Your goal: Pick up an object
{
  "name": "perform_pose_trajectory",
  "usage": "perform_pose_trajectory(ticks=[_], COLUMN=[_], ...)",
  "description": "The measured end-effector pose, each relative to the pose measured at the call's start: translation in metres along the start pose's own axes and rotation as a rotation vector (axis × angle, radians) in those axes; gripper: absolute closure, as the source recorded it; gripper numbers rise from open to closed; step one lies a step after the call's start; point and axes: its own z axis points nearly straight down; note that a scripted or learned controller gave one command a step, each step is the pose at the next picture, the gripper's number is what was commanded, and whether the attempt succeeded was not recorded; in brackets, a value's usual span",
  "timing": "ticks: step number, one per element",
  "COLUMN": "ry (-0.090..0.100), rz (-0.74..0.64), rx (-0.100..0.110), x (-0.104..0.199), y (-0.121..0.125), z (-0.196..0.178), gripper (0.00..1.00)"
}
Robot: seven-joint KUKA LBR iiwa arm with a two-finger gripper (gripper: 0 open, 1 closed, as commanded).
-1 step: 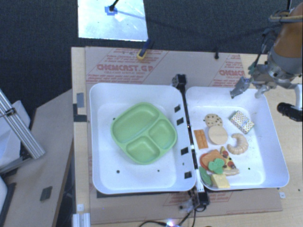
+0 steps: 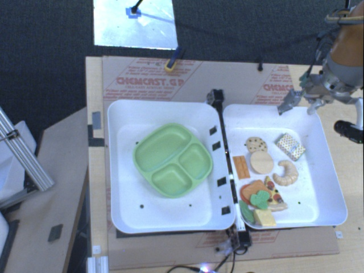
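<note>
The green divided plate is the biggest thing on the bench, lying flat in the left bin, well to the left of and below the gripper as the view shows it; it looks like rigid moulded plastic, light but wide and smooth, so only its raised rim or a partition wall would offer a bite. The gripper hangs over the top edge of the right bin, fingers spread apart with nothing between them. The toy food lies in that bin, below and somewhat left of the gripper. The pizza slice is farthest down, flat and probably hard to get under, crowded by a yellow cheese wedge. The croissant looks the best candidate: plump, curved, likely light hollow plastic, and a pinch across its thick middle should hold, though its glossy skin may slip. The round tan cookie and the chocolate-chip cookie are thin discs, touching or nearly so. The silver-wrapped block sits nearest the gripper, boxy with flat sides, an easy squeeze. The orange cracker strip is thinnest, hugging the bin's left wall
</note>
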Motion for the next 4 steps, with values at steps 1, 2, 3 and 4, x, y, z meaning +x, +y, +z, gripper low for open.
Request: perform_pose_trajectory(ticks=[1,2,3,4], ry=[0.001,0.001,-0.001,-0.001], rz=[-0.002,-0.003,-0.004,-0.006], rx=[0.003,0.004,-0.006,-0.007], x=[0.006,0.016,0.016,0.016], y=[0.002,0.0,0.002,0.002], z=[0.044,0.091,0.14,0.128], gripper=[0.0,0.0,0.0,1.0])
